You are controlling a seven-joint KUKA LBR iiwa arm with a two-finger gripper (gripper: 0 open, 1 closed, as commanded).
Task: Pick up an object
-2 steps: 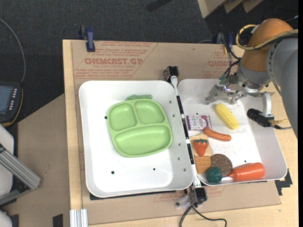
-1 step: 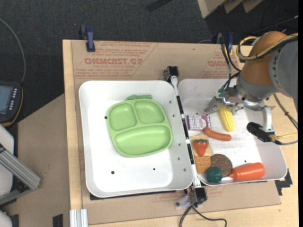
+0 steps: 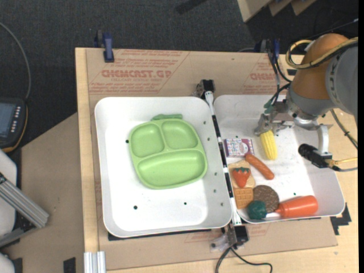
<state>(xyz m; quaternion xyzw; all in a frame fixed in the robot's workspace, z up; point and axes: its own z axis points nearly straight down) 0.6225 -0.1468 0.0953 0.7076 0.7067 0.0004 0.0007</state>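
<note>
The right bin (image 3: 333, 193) holds a yellow corn cob (image 3: 268, 145), a purple and white packet (image 3: 238, 147), a red sausage (image 3: 259, 166), a strawberry (image 3: 242, 177), a tan waffle (image 3: 243, 196), a brown patty (image 3: 266, 197), a dark green piece (image 3: 256, 210) and an orange carrot (image 3: 297, 206). My gripper (image 3: 273, 125) hangs at the far end of the corn cob, just above it. Its fingers stand apart, open, and I see nothing held between them.
The left bin (image 3: 114, 198) bears a green divided plate (image 3: 166, 152) in its middle. The toys crowd the near and left parts of the right bin. A bare strip of bin floor lies along its right side.
</note>
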